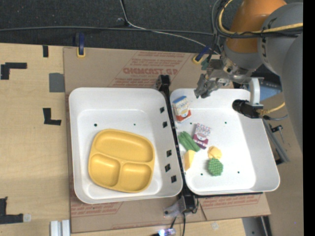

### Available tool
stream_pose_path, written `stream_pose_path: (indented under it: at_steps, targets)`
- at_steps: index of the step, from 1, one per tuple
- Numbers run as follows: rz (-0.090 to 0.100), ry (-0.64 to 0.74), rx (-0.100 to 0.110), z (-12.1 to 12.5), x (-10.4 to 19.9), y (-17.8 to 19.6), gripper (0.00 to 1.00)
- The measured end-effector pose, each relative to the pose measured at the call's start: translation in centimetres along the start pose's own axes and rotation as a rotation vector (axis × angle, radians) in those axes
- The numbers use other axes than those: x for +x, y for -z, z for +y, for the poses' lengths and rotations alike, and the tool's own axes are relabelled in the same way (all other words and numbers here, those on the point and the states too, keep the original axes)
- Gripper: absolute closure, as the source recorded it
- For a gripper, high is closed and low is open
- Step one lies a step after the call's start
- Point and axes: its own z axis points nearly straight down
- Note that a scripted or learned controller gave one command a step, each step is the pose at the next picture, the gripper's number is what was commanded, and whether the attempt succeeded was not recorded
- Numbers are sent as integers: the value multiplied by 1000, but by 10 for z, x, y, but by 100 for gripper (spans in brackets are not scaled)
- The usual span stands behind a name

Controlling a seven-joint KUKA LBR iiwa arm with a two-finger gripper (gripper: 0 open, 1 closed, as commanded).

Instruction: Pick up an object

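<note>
The gripper [203, 91] hangs over the back edge of the right bin [256, 178], its fingers slightly apart and grasping nothing. The nearest object, a small white carton [181, 107] (long axis running front to back), lies just beside it, toward the divider. The remaining toys cluster nearer the front, leaving bare white floor around the carton.

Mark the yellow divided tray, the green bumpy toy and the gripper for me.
yellow divided tray [120, 160], camera view, on its central ridge.
green bumpy toy [214, 167], camera view, on the middle of its top.
gripper [203, 91], camera view, at its fingertips.
</note>
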Motion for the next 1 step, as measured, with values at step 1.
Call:
stream_pose_path:
  at_steps: [1]
  targets:
    - [0, 1, 2, 4, 60, -12, 100]
